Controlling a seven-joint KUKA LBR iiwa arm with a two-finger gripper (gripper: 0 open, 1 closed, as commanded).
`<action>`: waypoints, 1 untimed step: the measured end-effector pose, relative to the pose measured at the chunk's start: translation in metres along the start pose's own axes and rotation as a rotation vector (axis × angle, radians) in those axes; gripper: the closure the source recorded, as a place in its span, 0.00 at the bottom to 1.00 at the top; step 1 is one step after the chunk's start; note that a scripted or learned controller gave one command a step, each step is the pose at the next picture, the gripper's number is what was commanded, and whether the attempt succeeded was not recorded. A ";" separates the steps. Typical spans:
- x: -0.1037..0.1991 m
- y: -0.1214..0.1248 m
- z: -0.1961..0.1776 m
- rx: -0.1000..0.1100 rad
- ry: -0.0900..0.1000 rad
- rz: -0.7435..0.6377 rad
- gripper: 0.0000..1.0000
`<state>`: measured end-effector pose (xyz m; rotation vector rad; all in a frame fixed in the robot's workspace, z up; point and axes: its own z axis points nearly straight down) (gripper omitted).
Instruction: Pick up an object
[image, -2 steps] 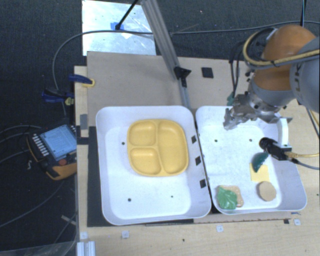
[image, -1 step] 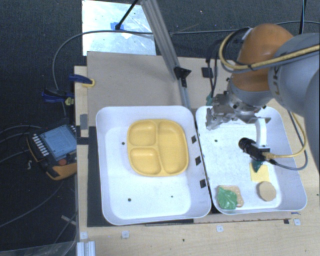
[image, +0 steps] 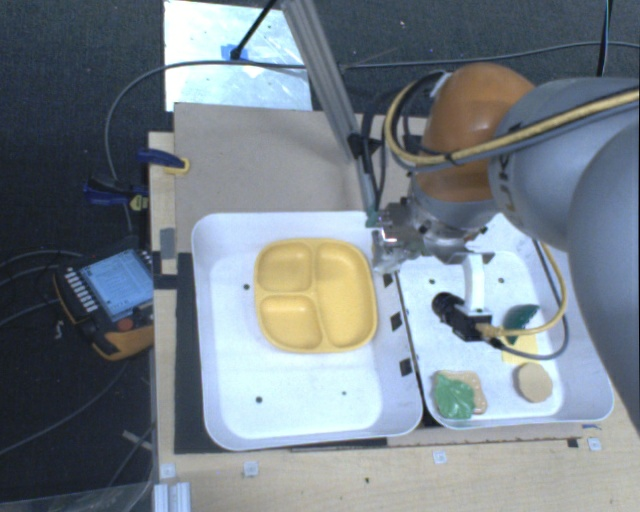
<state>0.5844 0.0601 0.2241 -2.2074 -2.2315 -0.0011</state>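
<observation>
Bright, even overhead light washes the white left bin (image: 300, 400) and right bin (image: 500, 398) close to glare. Shadows are faint. My arm (image: 560, 150), near the lens, looks soft and blurred. The surrounding floor (image: 60, 100) is dim; the picture is slightly grainy.

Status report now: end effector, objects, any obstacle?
End effector at the seam between the bins. Round tan object and green object lie in right bin, untouched. Yellow plate in left bin, close beside end effector.

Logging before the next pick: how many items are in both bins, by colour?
Yellow: 2, three-compartment plastic plate, small flat piece
Green: 2, square green-topped block, dark green rounded item
Tan: 1, round flat disc
Total: 5
</observation>
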 end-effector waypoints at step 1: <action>0.048 -0.004 0.002 -0.002 0.000 0.001 1.00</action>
